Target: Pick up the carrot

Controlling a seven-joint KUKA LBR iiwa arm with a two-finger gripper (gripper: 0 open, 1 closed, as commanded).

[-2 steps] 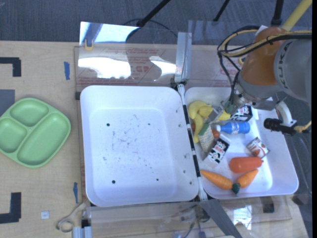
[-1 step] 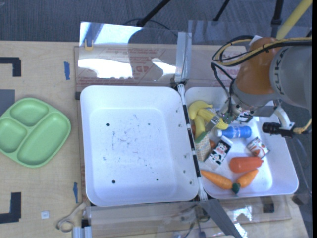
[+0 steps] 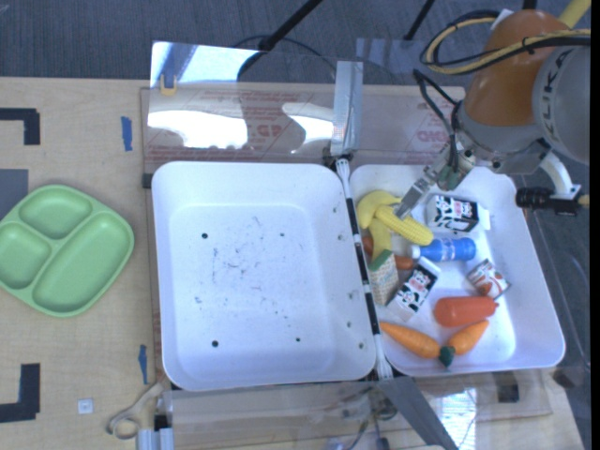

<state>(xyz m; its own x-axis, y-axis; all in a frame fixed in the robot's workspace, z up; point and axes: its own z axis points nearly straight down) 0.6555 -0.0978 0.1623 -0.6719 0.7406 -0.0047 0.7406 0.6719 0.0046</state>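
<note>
claw [image 3: 418, 195] above banana [image 3: 382, 212], grip state unclear; carrot [image 3: 411, 339] well apart

One fixed camera is mounted above the bench [image 3: 75, 120] and looks down at a slant toward its far edge. The two white bins sit side by side across the middle of the view: the left bin [image 3: 187, 195] near centre, the right bin [image 3: 534, 326] toward the right edge. The arm [image 3: 525, 73] enters from the upper right. A green divided plate [image 3: 61, 251] lies at the left edge. The camera stands at medium distance.
</note>
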